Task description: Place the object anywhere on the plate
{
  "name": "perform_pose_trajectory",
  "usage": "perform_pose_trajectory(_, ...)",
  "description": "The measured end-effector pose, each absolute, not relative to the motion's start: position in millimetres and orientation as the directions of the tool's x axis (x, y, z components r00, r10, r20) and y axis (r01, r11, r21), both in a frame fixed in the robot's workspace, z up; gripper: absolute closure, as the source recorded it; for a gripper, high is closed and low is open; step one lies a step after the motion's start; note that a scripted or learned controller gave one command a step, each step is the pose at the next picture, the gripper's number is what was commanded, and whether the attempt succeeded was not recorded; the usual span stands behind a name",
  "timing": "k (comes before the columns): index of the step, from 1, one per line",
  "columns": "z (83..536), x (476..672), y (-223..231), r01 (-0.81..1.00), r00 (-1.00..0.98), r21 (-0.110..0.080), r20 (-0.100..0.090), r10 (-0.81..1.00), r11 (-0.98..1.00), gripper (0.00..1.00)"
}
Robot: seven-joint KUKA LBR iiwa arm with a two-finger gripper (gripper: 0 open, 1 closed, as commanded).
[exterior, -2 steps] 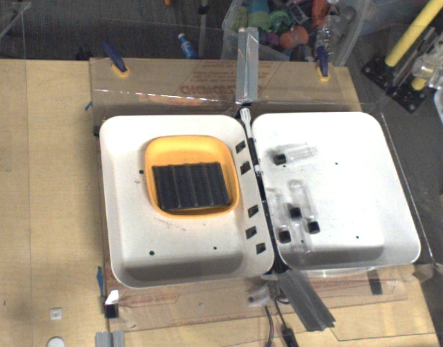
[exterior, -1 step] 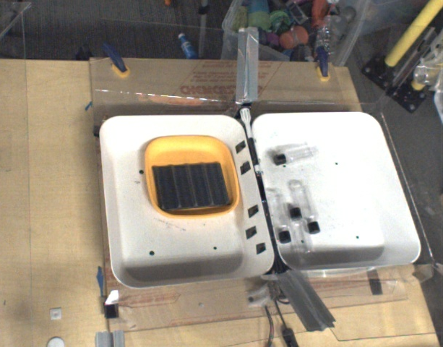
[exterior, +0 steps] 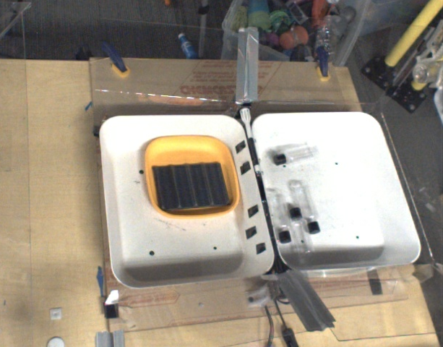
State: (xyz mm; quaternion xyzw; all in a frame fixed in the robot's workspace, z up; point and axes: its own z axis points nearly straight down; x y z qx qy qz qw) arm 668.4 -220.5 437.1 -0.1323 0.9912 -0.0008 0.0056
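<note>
Left bin [exterior: 120, 194], shallow white plastic: it is holding the square orange-yellow plate [exterior: 191, 148], which is sitting a little above the bin's centre. A dark ribbed rectangular block [exterior: 190, 185] is already lying on the plate's lower half, covering much of its surface.

Divider [exterior: 251, 186] between the bins: it is carrying a row of small black tabs.

Right bin [exterior: 351, 186], same white plastic: several clear tube-like vials with black caps are lying here. One vial [exterior: 292, 154] is sitting in the upper left part; a cluster of vials [exterior: 296, 215] is crowding the lower left, close to the divider. These are probably the objects to move.

Claw state: cannot tell; nothing here is letting me judge how wide it is or what it has.

Risks, as judgement: the transparent vials are giving weak contrast against white, so a grasp could be missing. The clustered ones are touching or nearly so, and could be rolling away when nudged. Free plate area is limited by the block, so a round vial could be rolling off the rim.
</note>
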Motion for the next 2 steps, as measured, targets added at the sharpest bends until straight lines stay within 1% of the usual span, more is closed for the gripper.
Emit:
perform_pose_trajectory(1,437.2,668.1,-221.4,-0.604,-0.797,-0.006,-0.01,-0.604,0.797,1.0)
perform_pose_trajectory(2,437.2,668.2,-221.2,-0.747,-0.665,-0.008,-0.009,-0.747,0.665,1.0)
